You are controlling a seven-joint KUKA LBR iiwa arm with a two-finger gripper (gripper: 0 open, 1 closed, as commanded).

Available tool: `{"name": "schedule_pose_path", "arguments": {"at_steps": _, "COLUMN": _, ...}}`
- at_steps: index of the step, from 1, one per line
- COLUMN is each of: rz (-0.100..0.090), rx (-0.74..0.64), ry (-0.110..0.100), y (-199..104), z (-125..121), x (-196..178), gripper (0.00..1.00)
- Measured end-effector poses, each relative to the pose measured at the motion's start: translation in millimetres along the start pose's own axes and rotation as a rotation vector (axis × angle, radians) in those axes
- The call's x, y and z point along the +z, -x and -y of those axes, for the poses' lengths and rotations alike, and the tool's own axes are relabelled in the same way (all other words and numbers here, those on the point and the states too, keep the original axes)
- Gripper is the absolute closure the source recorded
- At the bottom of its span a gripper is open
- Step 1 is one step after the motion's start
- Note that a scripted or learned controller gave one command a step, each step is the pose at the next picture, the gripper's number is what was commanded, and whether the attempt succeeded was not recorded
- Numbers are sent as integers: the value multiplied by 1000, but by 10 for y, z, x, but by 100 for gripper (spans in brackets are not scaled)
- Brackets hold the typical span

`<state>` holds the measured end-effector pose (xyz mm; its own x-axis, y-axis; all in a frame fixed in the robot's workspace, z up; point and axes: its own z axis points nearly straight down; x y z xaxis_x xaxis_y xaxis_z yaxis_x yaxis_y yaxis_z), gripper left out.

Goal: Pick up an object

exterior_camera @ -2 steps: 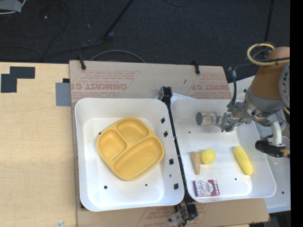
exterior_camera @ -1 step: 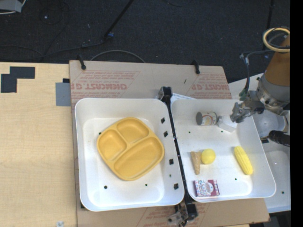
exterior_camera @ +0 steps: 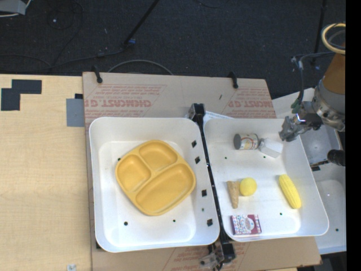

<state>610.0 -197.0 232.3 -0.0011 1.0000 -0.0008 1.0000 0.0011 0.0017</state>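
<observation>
Up at the right bin's (exterior_camera: pixel 316 222) far right corner we hover our tool (exterior_camera: pixel 290 130), grip state unclear, while corn (exterior_camera: pixel 289 191), ball (exterior_camera: pixel 247 187) and can (exterior_camera: pixel 246 142) lie inside.

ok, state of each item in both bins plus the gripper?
yellow divided plate: upright, flat in left bin
small can: on its side, right bin
corn cob: lying flat
yellow ball: resting against the cone
cone: lying down
red packet: flat, near front edge
gripper: over right bin's far corner, holding nothing visible
</observation>
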Motion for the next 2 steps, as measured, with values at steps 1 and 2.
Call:
{"name": "schedule_pose_path", "arguments": {"at_steps": 1, "rz": -3, "rx": -4, "ry": -6, "y": -489, "z": 4, "x": 109, "gripper": 100}}
{"name": "schedule_pose_path", "arguments": {"at_steps": 2, "rz": -3, "rx": -3, "ry": -5, "y": -971, "z": -70, "x": 77, "gripper": 100}}
